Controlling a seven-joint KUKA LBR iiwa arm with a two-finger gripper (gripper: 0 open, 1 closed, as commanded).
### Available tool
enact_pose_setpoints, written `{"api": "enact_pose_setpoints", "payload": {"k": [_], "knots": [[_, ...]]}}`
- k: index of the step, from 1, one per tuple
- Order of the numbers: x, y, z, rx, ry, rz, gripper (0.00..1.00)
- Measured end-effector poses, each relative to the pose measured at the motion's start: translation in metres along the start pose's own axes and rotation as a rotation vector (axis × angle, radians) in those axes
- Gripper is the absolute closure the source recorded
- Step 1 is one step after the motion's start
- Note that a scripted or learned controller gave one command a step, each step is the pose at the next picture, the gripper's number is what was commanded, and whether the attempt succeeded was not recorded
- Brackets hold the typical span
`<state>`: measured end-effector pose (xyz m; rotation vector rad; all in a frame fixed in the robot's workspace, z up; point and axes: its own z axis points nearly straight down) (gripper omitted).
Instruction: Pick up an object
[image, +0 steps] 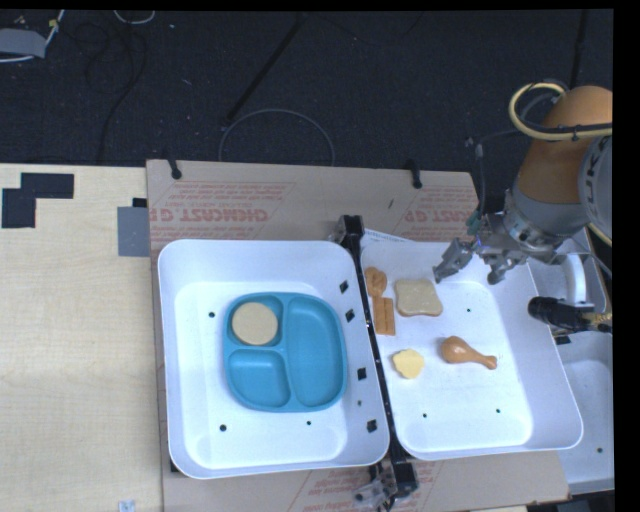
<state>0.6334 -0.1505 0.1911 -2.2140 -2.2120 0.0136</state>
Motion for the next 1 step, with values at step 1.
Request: {"api": "enact_pose_setpoints", "payload": {"k": [1], "knots": [[-0.0003,0.003,-0.008,-0.014,-0.002,-0.001,0.0]]}}
